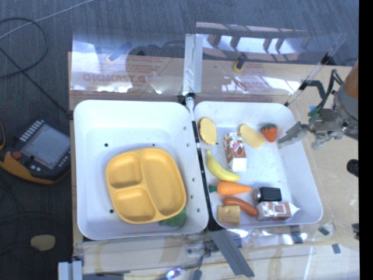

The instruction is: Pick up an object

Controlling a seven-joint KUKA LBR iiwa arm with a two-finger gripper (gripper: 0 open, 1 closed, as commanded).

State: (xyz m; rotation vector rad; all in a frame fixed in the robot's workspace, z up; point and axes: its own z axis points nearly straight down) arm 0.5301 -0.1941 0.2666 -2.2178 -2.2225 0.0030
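Yellow divided plate (145, 192); yellow banana (220, 168); orange carrot (233, 188); white bins (93, 133); red-brown sausage (240, 205).

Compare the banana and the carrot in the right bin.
The banana is yellow, the carrot orange with a green end. The banana curves, while the carrot is straight and tapered. The banana runs diagonally, whereas the carrot lies nearly level just below it. Both are toy foods lying flat in the right bin.
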